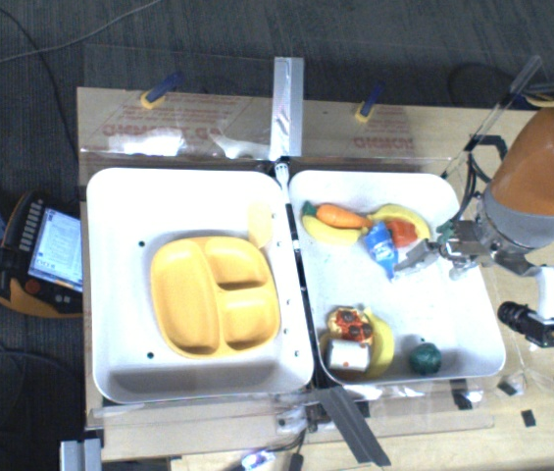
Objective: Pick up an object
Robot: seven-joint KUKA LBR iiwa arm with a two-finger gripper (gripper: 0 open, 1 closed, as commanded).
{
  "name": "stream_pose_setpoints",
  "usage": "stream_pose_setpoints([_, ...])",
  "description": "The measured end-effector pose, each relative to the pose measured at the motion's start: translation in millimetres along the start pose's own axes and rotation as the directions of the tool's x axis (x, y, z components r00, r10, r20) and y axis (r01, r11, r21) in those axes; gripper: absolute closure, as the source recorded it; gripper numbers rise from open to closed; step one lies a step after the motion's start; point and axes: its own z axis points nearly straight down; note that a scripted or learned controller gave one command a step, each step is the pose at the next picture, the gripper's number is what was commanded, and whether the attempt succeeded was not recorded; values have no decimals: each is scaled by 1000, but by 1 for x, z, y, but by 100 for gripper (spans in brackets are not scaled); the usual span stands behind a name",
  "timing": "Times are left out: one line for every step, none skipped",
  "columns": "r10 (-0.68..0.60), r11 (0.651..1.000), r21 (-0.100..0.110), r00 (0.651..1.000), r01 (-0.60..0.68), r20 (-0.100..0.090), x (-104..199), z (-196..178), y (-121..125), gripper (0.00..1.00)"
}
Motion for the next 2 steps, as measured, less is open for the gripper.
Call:
stream_pose_setpoints([-170, 985, -1, 985, 170, 5, 35, 95, 96, 0])
stream_pose_setpoints([-170, 985, -1, 985, 170, 4, 35, 87, 97, 100])
